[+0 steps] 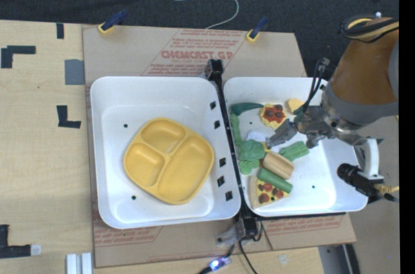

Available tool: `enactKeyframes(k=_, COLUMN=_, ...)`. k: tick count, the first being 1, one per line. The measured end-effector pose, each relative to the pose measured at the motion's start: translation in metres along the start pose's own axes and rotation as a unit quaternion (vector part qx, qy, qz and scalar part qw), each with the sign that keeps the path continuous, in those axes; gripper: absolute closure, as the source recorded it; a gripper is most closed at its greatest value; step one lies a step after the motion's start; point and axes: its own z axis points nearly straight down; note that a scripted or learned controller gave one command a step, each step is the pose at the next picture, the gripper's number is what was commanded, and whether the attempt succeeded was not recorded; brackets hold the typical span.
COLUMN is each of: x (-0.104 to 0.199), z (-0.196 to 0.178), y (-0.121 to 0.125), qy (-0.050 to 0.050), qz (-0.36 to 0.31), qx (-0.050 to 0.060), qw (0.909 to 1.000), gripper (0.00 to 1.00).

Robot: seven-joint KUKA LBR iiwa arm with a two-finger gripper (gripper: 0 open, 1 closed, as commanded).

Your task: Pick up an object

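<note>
Two shallow white plastic bins sit side by side on a sheet of brown cardboard (194, 52) laid over the wooden tabletop (39, 169). The left bin (107, 94) is the landmark here. It holds a yellow divided plastic plate (168, 159) near its middle, with bare white floor all round the plate and free room along every wall.

Just right of the left bin, touching along a shared edge, is the right bin (337, 201). Toy food crowds the side of it nearest the left bin: a pizza slice with red dots (273, 114), green leafy pieces (249, 153), a tan bread roll (277, 165), a green bean pod (294, 151) and a second pizza slice (267, 192). The part farthest from the left bin is bare.

The grey arm's tool (285, 134) hangs low over this pile, above the bread roll; I cannot tell whether it is open or gripping anything.
</note>
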Motion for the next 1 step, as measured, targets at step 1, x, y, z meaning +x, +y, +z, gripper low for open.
enactKeyframes(k=1, x=0.0041, z=0.0498, y=0.0077, qy=0.000, qz=0.000, qx=0.003, qw=1.0000, gripper=0.00)
